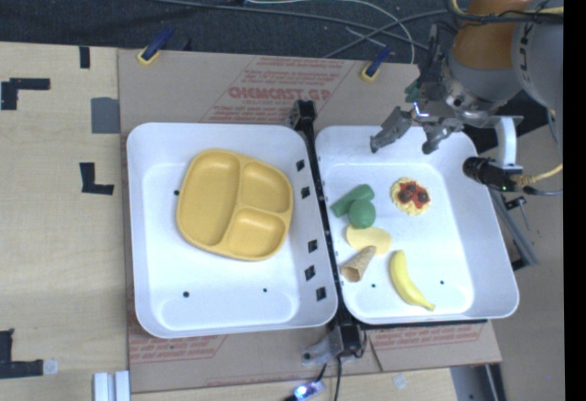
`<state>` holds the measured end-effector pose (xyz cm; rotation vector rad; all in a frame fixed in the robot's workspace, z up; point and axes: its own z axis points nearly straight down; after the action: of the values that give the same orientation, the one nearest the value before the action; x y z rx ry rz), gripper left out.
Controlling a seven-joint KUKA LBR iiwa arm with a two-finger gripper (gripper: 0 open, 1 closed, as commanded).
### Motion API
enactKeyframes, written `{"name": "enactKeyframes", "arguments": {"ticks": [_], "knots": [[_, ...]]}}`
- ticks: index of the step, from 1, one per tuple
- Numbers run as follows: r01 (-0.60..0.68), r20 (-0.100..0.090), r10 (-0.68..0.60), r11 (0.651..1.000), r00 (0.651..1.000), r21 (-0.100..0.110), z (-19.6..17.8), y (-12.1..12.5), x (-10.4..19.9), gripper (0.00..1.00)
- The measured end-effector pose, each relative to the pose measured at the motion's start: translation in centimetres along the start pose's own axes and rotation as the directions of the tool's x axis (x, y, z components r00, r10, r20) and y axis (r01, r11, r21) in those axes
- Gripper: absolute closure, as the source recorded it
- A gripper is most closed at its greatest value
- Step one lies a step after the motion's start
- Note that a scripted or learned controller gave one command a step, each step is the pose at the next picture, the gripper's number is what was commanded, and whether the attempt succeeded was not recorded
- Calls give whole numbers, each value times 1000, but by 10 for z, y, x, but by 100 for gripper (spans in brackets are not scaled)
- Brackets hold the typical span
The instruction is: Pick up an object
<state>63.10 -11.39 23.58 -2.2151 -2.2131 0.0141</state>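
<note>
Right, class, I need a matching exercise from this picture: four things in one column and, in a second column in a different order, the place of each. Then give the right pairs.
Things
1. yellow divided plate
2. banana
3. small pizza
4. gripper

Places
A. near the front edge of the right bin
B. above the back edge of the right bin, fingers spread
C. in the left bin
D. toward the back of the right bin, to the right of the green pieces

Pairs: 1-C, 2-A, 3-D, 4-B
</note>
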Motion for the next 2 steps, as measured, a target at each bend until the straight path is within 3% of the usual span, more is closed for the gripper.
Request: {"name": "enactKeyframes", "arguments": {"ticks": [1, 2], "knots": [[2, 1, -2, 1000, 1000, -12, -7, 2, 0, 0], [2, 2, -2, 1000, 1000, -8, 37, 2, -1, 0]]}}
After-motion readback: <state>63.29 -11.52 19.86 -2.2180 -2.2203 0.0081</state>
